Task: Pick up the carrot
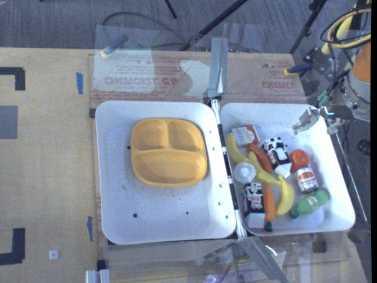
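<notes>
The carrot (269, 204) is orange with a dark green top. It lies lengthwise near the front of the right bin (339, 158), its green end toward the front wall. A yellow banana (285, 194) sits against its right side and a small milk carton (254, 197) against its left. My gripper (306, 121) hangs over the bin's back right part, well behind and to the right of the carrot, with nothing seen in it.
Also in the right bin are a reddish-orange long piece (260, 158), a second banana (234, 150), a white cup (244, 172), another cow-print carton (274, 150), a tomato (298, 158), a small jar (306, 180) and a green bottle (309, 203). A yellow divided plate (169, 151) lies in the left bin (118, 205).
</notes>
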Robot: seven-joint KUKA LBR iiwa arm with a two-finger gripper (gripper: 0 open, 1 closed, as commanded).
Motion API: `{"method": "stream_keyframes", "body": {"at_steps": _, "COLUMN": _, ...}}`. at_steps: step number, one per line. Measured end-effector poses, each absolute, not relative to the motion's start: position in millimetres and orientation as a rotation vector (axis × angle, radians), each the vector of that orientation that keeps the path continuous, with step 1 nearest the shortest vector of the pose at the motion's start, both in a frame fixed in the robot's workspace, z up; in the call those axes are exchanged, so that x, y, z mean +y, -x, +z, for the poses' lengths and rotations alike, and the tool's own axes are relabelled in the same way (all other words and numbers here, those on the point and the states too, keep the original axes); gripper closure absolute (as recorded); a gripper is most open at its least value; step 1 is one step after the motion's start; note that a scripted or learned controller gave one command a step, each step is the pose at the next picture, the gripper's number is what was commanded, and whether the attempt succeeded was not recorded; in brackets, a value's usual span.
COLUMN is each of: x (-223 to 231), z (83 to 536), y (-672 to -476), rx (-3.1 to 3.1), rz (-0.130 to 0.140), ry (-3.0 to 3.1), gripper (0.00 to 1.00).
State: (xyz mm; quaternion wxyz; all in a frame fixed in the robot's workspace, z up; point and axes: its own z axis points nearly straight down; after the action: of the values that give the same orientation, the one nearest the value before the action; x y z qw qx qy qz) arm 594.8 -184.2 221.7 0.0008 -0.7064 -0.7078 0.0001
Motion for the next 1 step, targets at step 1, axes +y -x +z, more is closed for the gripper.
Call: {"method": "stream_keyframes", "body": {"at_steps": 1, "x": -154.8, "z": 143.1, "y": -509.3, "rx": -2.108, "rz": 0.001, "ry": 2.328, "gripper": 0.00}}
